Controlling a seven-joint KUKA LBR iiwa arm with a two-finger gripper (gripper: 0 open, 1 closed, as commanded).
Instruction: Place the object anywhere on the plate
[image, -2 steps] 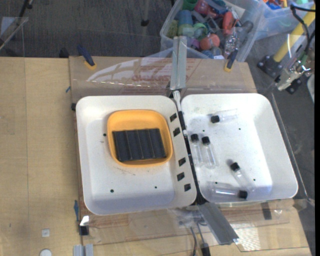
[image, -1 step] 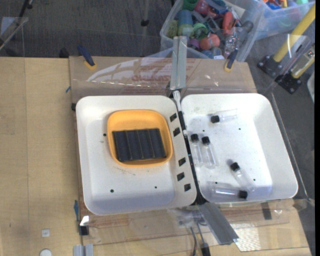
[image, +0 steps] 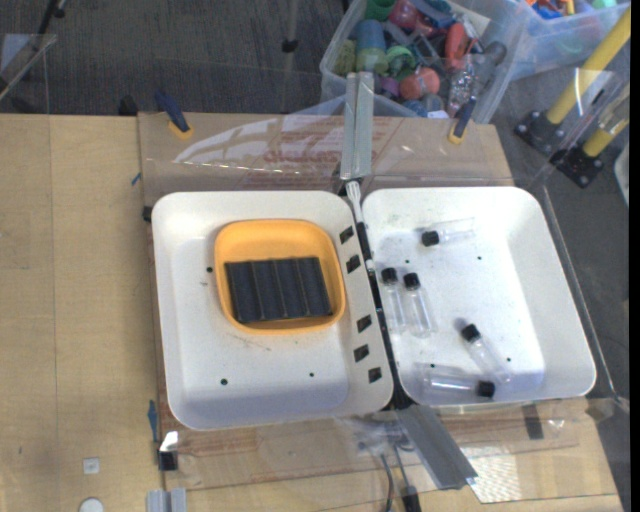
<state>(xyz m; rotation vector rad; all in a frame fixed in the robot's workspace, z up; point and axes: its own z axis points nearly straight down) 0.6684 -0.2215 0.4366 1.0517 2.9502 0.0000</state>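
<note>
We see a dark ribbed block (image: 278, 289) lying flat on the orange plate (image: 225, 250), well inside its rim and covering most of its floor, with its long side running left to right. The plate sits in the left bin (image: 260, 385), toward the back, with bare white floor all round it. How far the gripper is open, and whether it has hold of anything, we cannot tell. Along the seam where the two bins meet runs a row of small black tabs (image: 362, 353). In the right bin (image: 520, 290) lie several clear vials with black caps, all on their sides: one near the back (image: 445, 234), two close together just beside the seam (image: 412, 300), one toward the front right (image: 475, 340), and one by the front wall (image: 455, 381). None of them touches the plate or the block. A metal bar (image: 357, 120) runs from the seam toward the back, across a cardboard sheet (image: 250, 150) that lies under the bins on the wooden bench (image: 70, 300). Beyond the bench stands a clear tub (image: 420, 45) heaped with coloured toys, and a yellow pole (image: 600, 55) leans at the far right.
</note>
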